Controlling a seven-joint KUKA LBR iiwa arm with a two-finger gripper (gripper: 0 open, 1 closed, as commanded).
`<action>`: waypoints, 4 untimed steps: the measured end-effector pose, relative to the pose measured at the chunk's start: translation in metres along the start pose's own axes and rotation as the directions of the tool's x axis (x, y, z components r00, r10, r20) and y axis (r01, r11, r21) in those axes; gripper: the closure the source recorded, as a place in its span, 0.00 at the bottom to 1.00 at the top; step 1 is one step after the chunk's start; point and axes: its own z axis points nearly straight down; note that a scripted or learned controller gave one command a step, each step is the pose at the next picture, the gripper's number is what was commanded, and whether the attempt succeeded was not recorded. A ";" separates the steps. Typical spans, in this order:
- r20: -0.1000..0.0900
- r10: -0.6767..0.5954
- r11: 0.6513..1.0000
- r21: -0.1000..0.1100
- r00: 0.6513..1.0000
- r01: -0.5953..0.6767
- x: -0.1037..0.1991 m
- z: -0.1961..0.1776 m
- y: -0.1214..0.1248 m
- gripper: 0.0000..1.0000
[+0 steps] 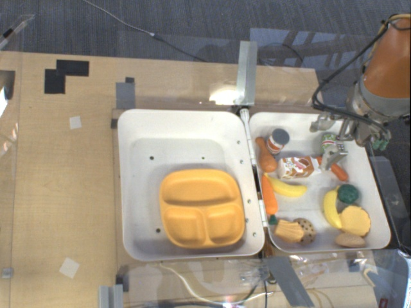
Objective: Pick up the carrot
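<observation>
Hovering over the right white bin (384, 226), the grey two-finger gripper (333, 151) hangs near a small orange piece; whether it is open or closed cannot be told. The long orange carrot (270, 198) lies along that bin's left wall, beside a yellow banana (288, 188).
</observation>
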 end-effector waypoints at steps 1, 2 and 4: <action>0.009 0.055 0.999 0.003 0.998 -0.055 -0.001 0.130 -0.057 0.00; 0.016 0.047 0.999 0.004 0.999 -0.047 -0.003 0.118 -0.055 1.00; 0.008 0.064 0.998 0.002 0.998 -0.064 0.112 0.131 -0.065 1.00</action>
